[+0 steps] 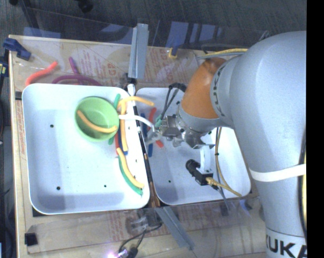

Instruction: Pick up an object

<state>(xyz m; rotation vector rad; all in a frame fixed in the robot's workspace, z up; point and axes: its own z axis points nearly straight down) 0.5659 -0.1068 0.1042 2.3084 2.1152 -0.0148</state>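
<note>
My gripper (pixel 154 135) hangs low over the left side of the right bin (pixel 175 190), close to the wall between the two bins. Small blue (pixel 151 115) and red (pixel 160 142) pieces lie right beside it, and I cannot make out whether either sits between the fingers. A green bowl (pixel 96 117) with a yellow strip (pixel 97 127) in it rests in the left bin (pixel 54 165). Long yellow (pixel 126 165), green (pixel 134 184) and red (pixel 118 140) strips lie along that bin's right side. The arm hides much of the right bin.
A white curved strip (pixel 142 122) crosses the shared wall by the gripper. An orange piece (pixel 41 73) and a purple loop (pixel 76 79) lie on the bench behind the left bin. A grey bar (pixel 138 50) stands at the back between the bins.
</note>
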